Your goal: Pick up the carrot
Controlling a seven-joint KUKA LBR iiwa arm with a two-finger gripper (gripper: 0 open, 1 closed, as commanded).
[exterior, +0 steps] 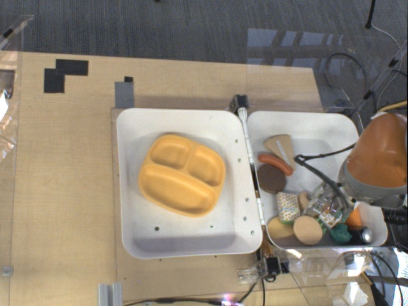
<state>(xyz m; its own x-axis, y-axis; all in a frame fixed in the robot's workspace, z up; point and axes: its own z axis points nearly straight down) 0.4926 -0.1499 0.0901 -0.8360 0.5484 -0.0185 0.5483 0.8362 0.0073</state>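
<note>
Orange carrot (354, 218): small piece, visible at the lower right corner of the right bin (306, 121), just beside a dark green item (340, 234) and close under the arm's wrist. Partly covered by the arm, so its full shape cannot be told. Not yet lifted, by the look of it.

Pincer (326, 206): low in the right bin, among the clutter just left of the carrot. Whether it is open or closed cannot be told; cables and the wrist hide it. Nothing is seen gripped.

Arm, orange band (382, 150): reaches in from the right, hanging over the bin's right half, presumably to work the corner where the carrot lies.

Right bin, other contents: red sausage (275, 164), dark brown disc (271, 178), tan wedge (280, 146), pale round piece (308, 230), patterned block (287, 205). Crowded together at the lower end; a clean grasp looks hard.

Left bin (127, 171): yellow divided plate (182, 174), lying flat at centre, well apart from the work.

Counter (64, 203): pale wood, carries both bins side by side.
</note>
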